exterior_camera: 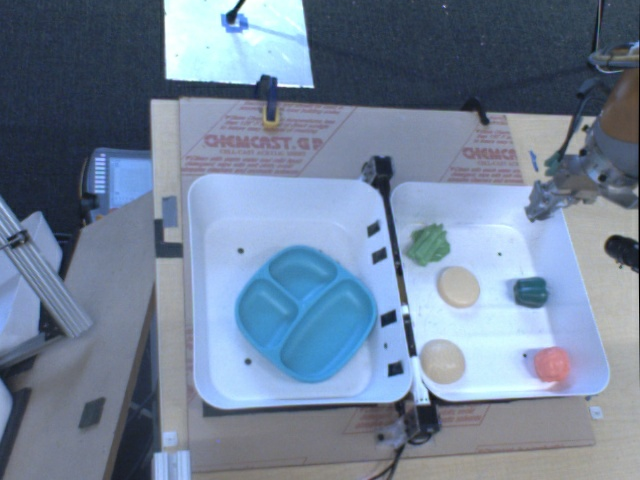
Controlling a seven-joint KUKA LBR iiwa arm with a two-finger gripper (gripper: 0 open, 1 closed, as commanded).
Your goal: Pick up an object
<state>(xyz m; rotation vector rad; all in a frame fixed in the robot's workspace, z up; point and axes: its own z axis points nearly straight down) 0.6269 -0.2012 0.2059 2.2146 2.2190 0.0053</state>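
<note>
the likeliest thing to pick is the dark green object (530, 291), a small pepper-like piece lying in the right bin (590, 298) near its right wall, about midway down. it sits below and a shade left of the gripper (540, 206) as the camera sees it, so the coming move is, by my reading, a short travel down the view and into the bin; its long axis looks to run roughly left to right, though it is too small to be sure. the gripper hangs over the bin's upper right corner, by the rim, with nothing between its fingers; whether it is spread or closed i cannot tell. further out in the same bin lie a light green leafy piece (430, 244) at upper left, a pale tan round (458, 287) in the middle, a second tan round (442, 360) at lower left, and a red-orange fruit (551, 364) at lower right, all apart from one another. the left bin (215, 268) holds a blue divided plate (305, 313). both bins rest on cardboard on the bench (165, 138).
</note>
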